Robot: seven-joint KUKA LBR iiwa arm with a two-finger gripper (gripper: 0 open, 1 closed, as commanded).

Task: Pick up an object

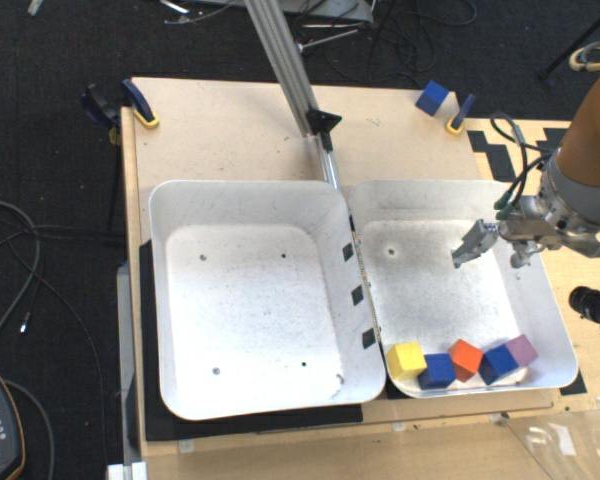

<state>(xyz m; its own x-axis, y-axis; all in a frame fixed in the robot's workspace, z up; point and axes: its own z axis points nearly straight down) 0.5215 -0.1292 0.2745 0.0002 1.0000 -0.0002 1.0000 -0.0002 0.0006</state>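
Overhead, we see the arm [580,158] reaching in from the right over the right bin [555,308]. Its gripper [497,248] hangs above the upper right part of that bin's floor, with one finger [472,244] pointing left and the other [523,255] lying closer to the wrist. We see the fingers spread apart, and nothing sits between them.

Along the near edge of the right bin we find a row of small blocks: a yellow block [406,358], a blue block [438,370] just beside it, an orange block [466,358], a second blue block [499,363], and a purple block [521,349] at the far right. They sit close together, well apart from the gripper. The left bin [165,298] lies beside it. Another blue cube [433,96] rests on the bench [230,128] beyond the bins.
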